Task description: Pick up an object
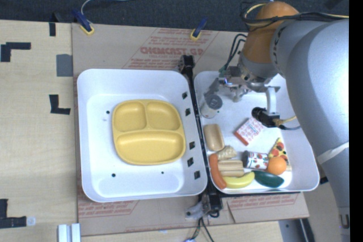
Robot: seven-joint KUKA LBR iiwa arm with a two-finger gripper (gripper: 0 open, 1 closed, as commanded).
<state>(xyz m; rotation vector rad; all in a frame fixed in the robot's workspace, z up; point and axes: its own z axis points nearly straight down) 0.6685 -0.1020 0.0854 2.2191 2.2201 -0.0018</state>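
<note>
The grey arm [317, 71] reaches in from the right, its orange band [266, 31] above the wrist, bent down over the rear of the right bin [303, 178]. The gripper [227, 85] hangs low near that bin's back left corner, just above a small grey cylindrical object [212, 102]; whether its jaws are open or closed I cannot tell. Toy food crowds the bin's front: a bread loaf [214, 136], a red-and-white carton [249, 130], a pizza slice [278, 148], an orange [277, 166], a banana [241, 181] and a hot dog [218, 170]. The left bin [91, 122] holds a yellow divided tray [148, 132].
</note>
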